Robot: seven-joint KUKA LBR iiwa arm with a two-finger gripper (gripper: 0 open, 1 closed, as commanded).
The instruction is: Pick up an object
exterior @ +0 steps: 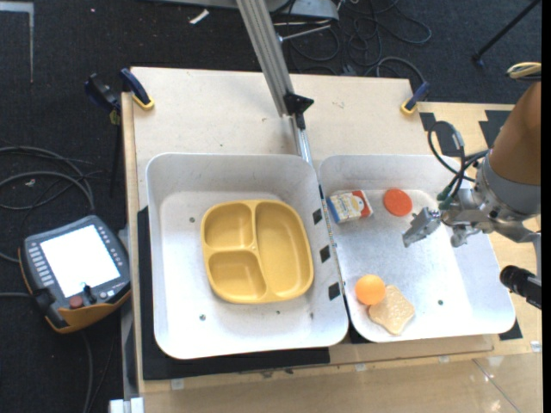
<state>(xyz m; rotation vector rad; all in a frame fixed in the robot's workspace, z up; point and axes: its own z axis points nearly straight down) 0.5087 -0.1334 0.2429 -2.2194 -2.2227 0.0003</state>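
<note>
In the right bin (482, 317), a small carton (349, 206) and red disc (397, 201) are found at the back, an orange ball (370, 289) touching a tan piece (393, 311) in front. The jaws of the gripper (437, 228) are seen spread, nothing held, hung right of them all, with the disc lying nearest, up-left.

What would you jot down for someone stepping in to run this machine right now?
Gripper: over the right bin, fingers apart, holding nothing.
Right bin: carton and red disc at the far side; orange ball touching a tan cookie at the near side.
Left bin: yellow tray.
Done: nothing picked up.
Left: pick a thing; the red disc looks closest.
</note>
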